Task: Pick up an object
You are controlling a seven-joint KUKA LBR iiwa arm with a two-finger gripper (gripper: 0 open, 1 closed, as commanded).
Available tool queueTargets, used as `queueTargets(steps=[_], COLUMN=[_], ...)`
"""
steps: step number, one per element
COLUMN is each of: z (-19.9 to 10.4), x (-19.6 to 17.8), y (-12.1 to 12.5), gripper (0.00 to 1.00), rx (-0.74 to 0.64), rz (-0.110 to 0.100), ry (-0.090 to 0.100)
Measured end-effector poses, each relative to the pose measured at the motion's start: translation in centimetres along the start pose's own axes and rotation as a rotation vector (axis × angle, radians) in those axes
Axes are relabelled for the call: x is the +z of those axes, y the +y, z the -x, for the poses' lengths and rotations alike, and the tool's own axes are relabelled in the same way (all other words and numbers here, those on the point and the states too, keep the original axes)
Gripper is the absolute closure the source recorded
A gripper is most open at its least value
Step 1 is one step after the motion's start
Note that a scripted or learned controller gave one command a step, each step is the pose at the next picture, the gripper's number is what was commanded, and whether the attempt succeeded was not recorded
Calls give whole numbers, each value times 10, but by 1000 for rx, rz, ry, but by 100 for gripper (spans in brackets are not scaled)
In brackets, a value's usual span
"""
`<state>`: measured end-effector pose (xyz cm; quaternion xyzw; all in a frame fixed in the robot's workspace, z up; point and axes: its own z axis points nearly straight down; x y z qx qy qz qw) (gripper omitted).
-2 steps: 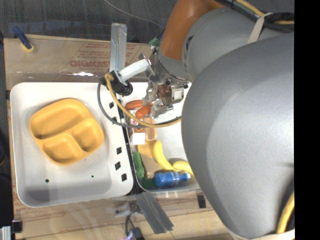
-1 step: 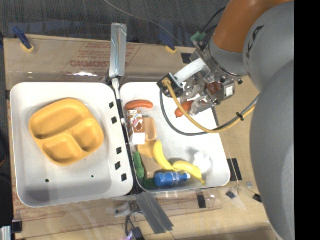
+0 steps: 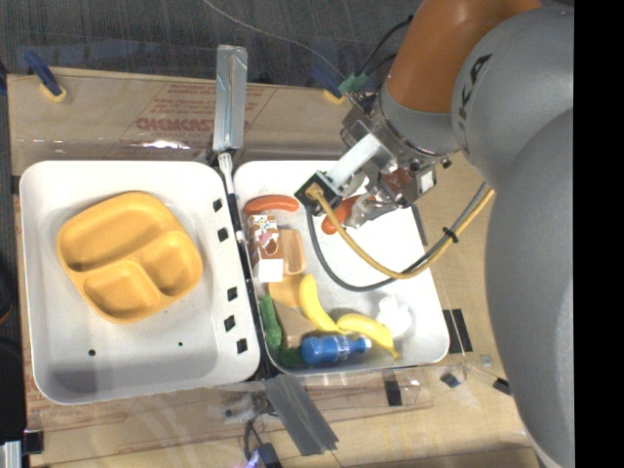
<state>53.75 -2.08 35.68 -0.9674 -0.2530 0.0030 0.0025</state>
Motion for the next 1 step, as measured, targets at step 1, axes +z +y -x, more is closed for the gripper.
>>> queueTargets(steps=[1], z=[0], x=[50], y=[27], gripper=[100], rx=[303], rz=[0], ry=[-2])
